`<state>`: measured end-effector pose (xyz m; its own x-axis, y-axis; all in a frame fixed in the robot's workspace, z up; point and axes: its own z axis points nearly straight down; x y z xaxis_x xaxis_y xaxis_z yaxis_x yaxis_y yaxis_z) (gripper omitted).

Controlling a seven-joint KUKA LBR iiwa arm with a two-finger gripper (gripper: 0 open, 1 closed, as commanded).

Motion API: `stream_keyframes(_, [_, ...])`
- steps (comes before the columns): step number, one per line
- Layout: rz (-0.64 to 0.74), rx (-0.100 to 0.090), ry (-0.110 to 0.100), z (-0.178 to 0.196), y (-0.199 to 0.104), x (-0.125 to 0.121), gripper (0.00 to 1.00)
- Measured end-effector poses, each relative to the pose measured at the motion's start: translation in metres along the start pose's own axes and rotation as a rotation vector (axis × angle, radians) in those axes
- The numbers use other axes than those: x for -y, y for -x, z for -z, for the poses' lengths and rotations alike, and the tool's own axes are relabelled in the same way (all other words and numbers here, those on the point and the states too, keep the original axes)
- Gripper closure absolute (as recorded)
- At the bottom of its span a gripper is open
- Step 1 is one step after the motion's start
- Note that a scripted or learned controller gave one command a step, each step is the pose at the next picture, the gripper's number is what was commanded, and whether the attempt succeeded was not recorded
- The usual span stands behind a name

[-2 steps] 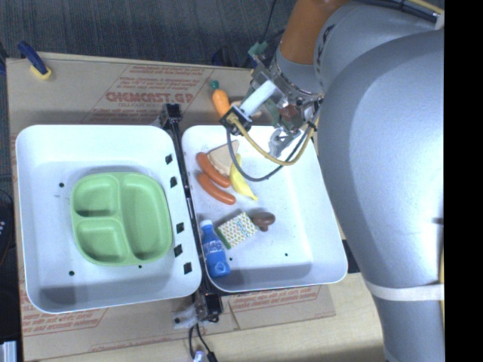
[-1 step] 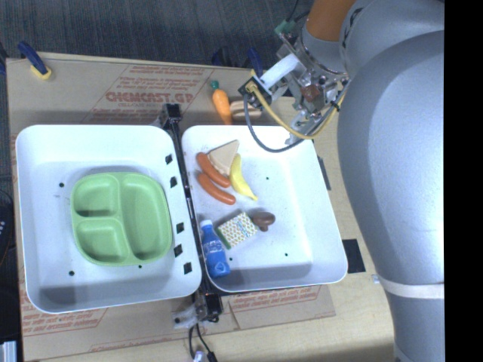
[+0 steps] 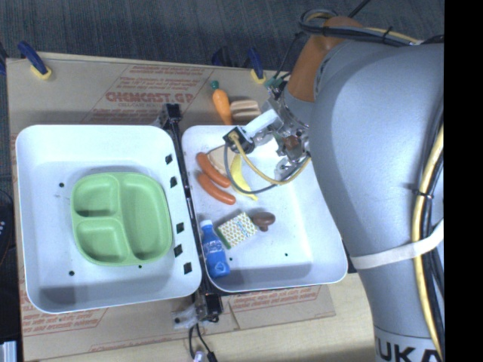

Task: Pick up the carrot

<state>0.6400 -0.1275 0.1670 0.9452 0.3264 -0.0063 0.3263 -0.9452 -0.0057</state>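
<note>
The grey KUKA arm point(image 3: 377, 172) bulks closest to the lens, covering the right side of the view, with its orange band point(image 3: 306, 66) near the top. Under it lies the cardboard-covered tabletop point(image 3: 128, 89), bearing the two white bins. The left bin point(image 3: 30, 225) holds a green divided plate point(image 3: 121, 217). The right bin point(image 3: 302, 202) holds two sausages point(image 3: 215, 181), a banana point(image 3: 240, 176), a blue bottle point(image 3: 213, 251), a patterned packet point(image 3: 236, 230) and a small brown item point(image 3: 262, 219).

The gripper point(image 3: 281, 138) hangs over the far part of the right bin, above the banana and near the sausages. Whether it is released or clenched, I cannot tell from this slant, and nothing can be seen held in it.

The carrot point(image 3: 221, 106) lies outside both bins, on the tabletop just beyond the right bin's far rim, beside a tan, bread-like piece point(image 3: 244, 110). It is apart from the gripper, off to the gripper's left in the view.

By my judgement the pick is not yet done: the carrot rests untouched, and reach, closing and lift are all left.

The carrot's long axis runs roughly from the far edge toward the bins, tilted slightly; its green stem end points away, toward the tabletop's far edge, and its orange end points at the bin rim
</note>
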Motion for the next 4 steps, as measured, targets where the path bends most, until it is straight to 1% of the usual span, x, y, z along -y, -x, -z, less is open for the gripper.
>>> stream_keyframes(1, [0.007,0.001,-0.004,0.011,-0.001,0.001,1.00])
stream_keyframes(2, [-0.058,-0.005,0.003,0.096,0.035,-0.058,1.00])
stream_keyframes(3, [-0.125,0.000,-0.001,0.016,0.056,0.042,1.00])
stream_keyframes(4, [-0.109,-0.004,0.003,0.124,0.081,0.008,1.00])
